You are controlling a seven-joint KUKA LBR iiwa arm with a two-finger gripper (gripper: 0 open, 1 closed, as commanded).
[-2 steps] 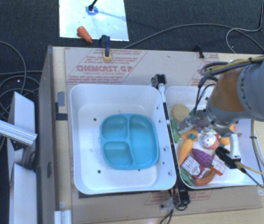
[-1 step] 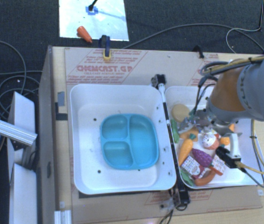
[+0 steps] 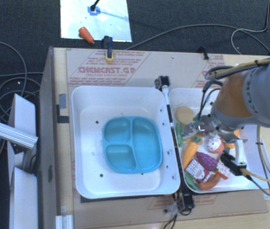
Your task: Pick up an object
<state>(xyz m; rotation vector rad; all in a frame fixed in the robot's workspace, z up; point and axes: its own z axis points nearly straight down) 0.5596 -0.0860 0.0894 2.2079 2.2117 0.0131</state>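
**Arm over right bin, toys below**

Two white bins on a cardboard-topped bench. Left bin (image 3: 89,128): one blue divided tray (image 3: 131,143). Right bin (image 3: 249,182): a heap of toy food along its left wall, including one carrot (image 3: 190,152), long axis running near-left to far-right, and one purple piece (image 3: 208,160). Gripper (image 3: 214,140) low over the heap; cannot tell its grip state. Dark floor, loose cables around.

Dark carpeted floor (image 3: 10,18) strewn with black cables (image 3: 3,63), a white sheet (image 3: 106,8) beyond the cardboard-topped bench (image 3: 125,63).
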